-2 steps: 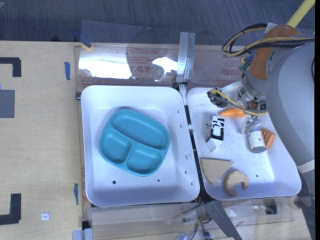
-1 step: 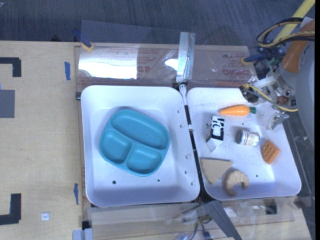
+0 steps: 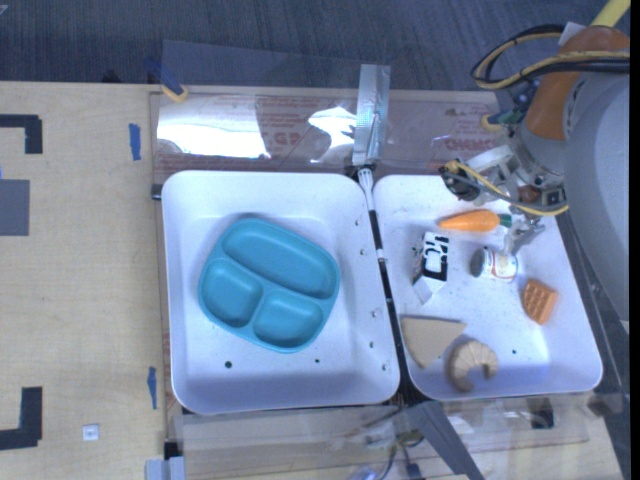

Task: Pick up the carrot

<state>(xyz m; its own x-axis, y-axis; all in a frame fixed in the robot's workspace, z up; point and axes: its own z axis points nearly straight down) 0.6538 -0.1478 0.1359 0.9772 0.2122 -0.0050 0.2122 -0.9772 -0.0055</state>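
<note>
We see the carrot [image 3: 469, 221] lying on its side near the far edge of the right bin [image 3: 570, 353], pointed end toward the left bin [image 3: 185, 268]. The gripper [image 3: 505, 183] sits just beside the carrot's thick end — touching or not, we cannot tell, nor whether it is open or closed. A blue divided plate [image 3: 268, 282] rests in the left bin. An orange wedge [image 3: 539, 300] and a croissant [image 3: 470, 360] lie nearer us.

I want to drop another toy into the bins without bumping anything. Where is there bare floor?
Left bin: white floor all around the blue tray, widest along the near edge. Right bin: crowded; the carrot, the black-and-white box and the bread leave small gaps.
</note>
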